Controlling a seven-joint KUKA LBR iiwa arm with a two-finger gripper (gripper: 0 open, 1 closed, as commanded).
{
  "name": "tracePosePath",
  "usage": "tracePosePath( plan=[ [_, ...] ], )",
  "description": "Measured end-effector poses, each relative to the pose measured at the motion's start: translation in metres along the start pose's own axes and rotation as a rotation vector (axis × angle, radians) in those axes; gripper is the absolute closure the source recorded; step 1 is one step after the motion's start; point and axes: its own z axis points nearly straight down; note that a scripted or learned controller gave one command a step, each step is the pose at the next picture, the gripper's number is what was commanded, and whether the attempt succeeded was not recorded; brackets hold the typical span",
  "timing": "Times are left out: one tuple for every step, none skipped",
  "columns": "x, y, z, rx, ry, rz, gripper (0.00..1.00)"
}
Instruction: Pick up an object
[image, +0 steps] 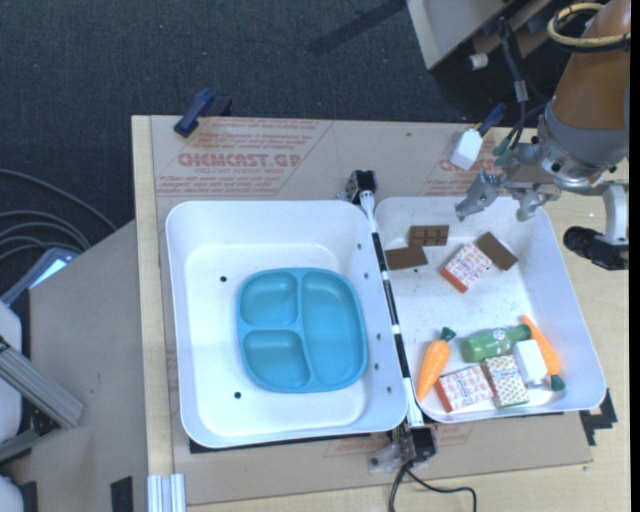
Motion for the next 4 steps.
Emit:
tracePosePath(
  plan=[
    [0.012,-0.072,0.156,0.0,0.0,0.001,0.0],
    [0.01,-0.134,0.157,0.0,0.0,0.001,0.0],
    [0.019,-0.151,0.156,0.0,0.0,0.001,0.0],
    [0.019,-0.149,0.146,-0.007,-0.001,0.003,1.0]
  ],
)
